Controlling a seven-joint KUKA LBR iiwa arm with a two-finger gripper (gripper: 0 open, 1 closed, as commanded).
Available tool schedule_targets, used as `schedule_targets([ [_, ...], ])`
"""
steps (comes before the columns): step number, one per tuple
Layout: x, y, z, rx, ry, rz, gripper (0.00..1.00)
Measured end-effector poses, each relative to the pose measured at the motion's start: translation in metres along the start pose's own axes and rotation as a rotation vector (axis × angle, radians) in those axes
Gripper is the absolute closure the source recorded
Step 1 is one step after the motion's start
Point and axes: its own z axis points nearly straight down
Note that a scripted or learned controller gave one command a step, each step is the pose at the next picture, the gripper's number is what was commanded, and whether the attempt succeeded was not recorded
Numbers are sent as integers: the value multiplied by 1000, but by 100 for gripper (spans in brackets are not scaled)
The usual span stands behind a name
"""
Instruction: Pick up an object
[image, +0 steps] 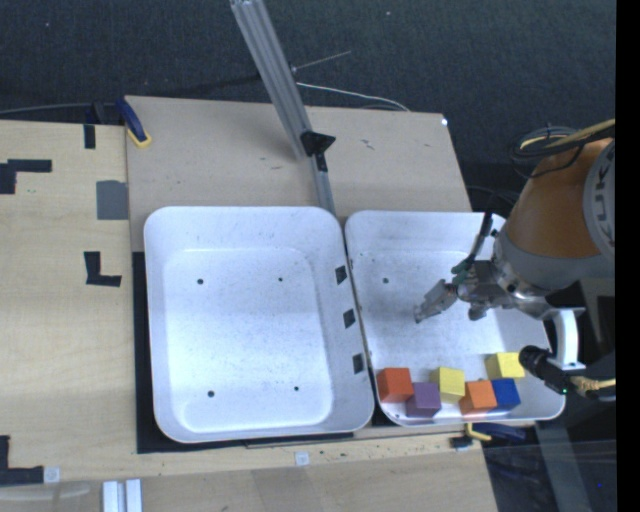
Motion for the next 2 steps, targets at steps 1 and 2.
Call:
schedule_targets([
  [1,69,-5,9,3,1,-5,0],
  [2,44,-15,8,2,-2,4,0],
])
